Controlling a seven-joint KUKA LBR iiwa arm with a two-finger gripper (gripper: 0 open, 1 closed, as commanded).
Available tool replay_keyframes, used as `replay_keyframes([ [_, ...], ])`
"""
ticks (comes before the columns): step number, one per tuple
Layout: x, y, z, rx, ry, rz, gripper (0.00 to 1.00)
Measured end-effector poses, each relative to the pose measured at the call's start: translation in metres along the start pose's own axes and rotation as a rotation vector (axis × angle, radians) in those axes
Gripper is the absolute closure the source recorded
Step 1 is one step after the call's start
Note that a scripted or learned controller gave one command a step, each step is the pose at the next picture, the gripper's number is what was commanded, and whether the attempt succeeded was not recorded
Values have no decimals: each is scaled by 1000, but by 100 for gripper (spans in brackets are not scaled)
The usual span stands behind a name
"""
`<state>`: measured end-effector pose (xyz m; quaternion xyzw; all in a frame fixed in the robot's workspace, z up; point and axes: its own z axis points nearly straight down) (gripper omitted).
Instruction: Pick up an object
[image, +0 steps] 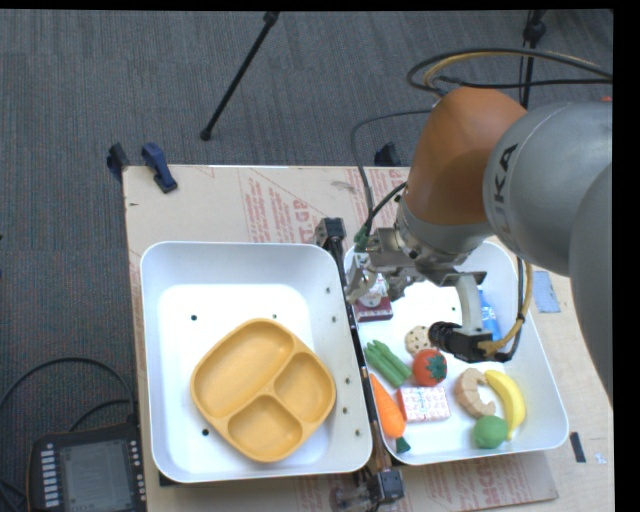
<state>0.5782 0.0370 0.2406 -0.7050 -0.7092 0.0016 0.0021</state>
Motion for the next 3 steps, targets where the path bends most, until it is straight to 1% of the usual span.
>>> replay_keyframes([
  [2, 0, 1, -16, 9, 0, -9, 100],
  [3, 11, 10, 25, 2, -1, 2, 100],
])
